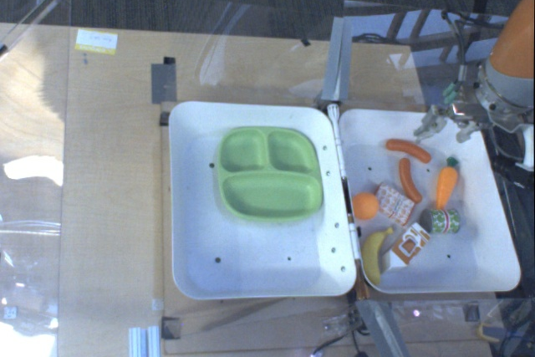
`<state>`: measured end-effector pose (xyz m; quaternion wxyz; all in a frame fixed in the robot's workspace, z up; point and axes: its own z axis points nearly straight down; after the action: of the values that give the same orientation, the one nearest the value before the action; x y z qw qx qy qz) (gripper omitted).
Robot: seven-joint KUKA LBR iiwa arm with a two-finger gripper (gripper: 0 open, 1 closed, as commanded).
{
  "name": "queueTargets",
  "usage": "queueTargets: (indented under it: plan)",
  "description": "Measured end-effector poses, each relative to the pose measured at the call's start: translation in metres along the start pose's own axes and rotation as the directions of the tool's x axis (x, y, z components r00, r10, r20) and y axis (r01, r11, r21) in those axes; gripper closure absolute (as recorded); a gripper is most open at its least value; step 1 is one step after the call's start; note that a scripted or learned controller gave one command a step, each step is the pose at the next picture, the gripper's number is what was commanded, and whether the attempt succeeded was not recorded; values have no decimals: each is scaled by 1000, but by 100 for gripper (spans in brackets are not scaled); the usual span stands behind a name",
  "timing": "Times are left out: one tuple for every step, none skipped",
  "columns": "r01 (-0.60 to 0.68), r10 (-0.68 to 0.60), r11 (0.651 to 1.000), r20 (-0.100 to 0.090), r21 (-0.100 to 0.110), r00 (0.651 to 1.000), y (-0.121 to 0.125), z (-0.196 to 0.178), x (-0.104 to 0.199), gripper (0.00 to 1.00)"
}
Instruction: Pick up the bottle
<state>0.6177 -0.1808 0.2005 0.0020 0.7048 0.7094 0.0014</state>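
The bottle (pixel 441 221) is a small green and white one lying on its side in the right bin (pixel 493 263), just below a toy carrot (pixel 447 183). My gripper (pixel 446 126) hangs over the bin's far edge, well above and behind the bottle. Its two fingers (pixel 430 126) are spread apart, open, with nothing between them.
Also in the right bin are two sausages (pixel 408 150), an orange (pixel 365 206), a wrapped snack (pixel 395 203), a banana (pixel 374 252) and a small carton (pixel 411 244). The left bin (pixel 192 255) holds a green divided plate (pixel 269 174).
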Motion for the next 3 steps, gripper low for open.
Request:
queueTargets:
  plan:
    - [0, 0, 1000, 3, -2, 1000, 48, 100, 17, 0]
    - [94, -94, 996, 0, -2, 996, 29, 114, 82, 0]
    - [-278, 278, 961, 7, 16, 961, 40, 114, 88, 0]
